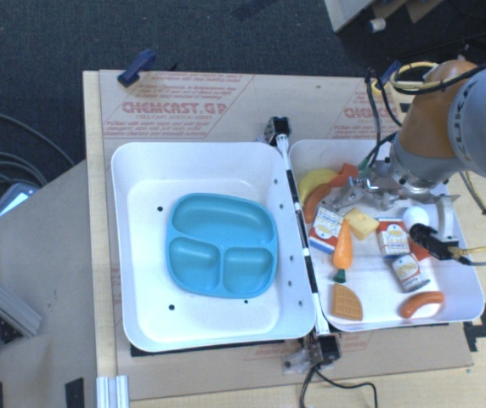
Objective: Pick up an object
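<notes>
The right bin [472, 300] holds several toy foods. Among them are a yellow banana [316, 179], an orange carrot [343, 245], a cheese wedge [363, 223], a small carton [325, 228], two cans [393, 239], a sausage [421, 304] and a waffle piece [346, 302]. My gripper [355, 195] is low in the back of this bin, just above the cheese wedge and the carton and right of the banana. The metal of its head hides what lies under it, and nothing shows clearly in its grasp.
The left bin [132, 228] holds a blue divided plate [222, 245]. A black divider rail [298, 219] with clamps runs between the two bins. A white egg [415, 218] and cables lie near the arm's wrist at the right bin's far side.
</notes>
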Robot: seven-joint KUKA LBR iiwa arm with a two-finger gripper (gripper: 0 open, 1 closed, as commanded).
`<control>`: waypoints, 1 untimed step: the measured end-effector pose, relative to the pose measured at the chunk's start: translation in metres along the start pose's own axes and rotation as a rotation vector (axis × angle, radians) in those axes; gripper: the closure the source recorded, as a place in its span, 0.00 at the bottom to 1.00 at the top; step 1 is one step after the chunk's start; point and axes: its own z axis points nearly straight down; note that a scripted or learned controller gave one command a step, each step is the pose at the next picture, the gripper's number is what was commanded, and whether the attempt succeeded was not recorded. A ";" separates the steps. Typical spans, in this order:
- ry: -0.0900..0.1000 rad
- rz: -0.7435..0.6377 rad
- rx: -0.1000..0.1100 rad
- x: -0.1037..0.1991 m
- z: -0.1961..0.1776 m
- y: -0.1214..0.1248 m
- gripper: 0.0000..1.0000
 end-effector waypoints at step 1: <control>0.005 0.007 0.033 -0.001 0.002 0.047 0.00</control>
